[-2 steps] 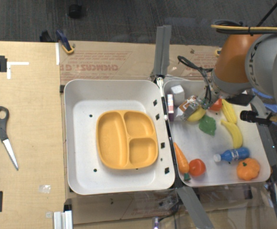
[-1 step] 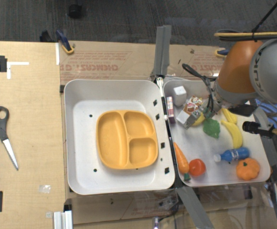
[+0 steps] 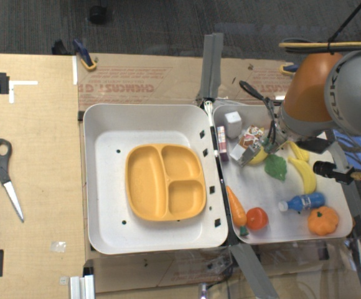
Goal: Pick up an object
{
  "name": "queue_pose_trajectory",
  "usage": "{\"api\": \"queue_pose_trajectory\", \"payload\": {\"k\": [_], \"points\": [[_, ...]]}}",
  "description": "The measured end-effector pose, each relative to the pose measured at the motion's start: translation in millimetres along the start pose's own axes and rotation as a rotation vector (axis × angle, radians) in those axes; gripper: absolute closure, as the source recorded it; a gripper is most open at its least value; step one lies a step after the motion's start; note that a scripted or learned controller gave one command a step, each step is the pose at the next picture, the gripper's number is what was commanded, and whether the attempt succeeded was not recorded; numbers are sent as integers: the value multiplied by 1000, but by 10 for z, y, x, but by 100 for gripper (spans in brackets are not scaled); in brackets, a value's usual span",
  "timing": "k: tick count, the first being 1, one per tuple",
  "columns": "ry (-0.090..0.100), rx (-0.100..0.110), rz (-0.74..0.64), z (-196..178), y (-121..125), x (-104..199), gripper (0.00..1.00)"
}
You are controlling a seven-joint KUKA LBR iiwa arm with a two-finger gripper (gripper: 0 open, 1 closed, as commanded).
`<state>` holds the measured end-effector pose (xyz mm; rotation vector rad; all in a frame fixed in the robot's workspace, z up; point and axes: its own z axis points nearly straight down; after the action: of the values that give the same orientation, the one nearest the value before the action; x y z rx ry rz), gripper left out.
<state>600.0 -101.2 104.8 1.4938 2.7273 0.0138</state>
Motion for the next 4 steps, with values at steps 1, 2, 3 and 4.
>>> {"api": "queue_pose_trajectory", "payload": {"k": [1, 2, 3, 4], "points": [[4, 2, 87, 6, 1, -19, 0], [15, 13, 125, 38, 135, -74, 0], [13, 16, 122, -36, 130, -80, 100], [20, 25, 174, -1349, 450, 475, 100]]}}
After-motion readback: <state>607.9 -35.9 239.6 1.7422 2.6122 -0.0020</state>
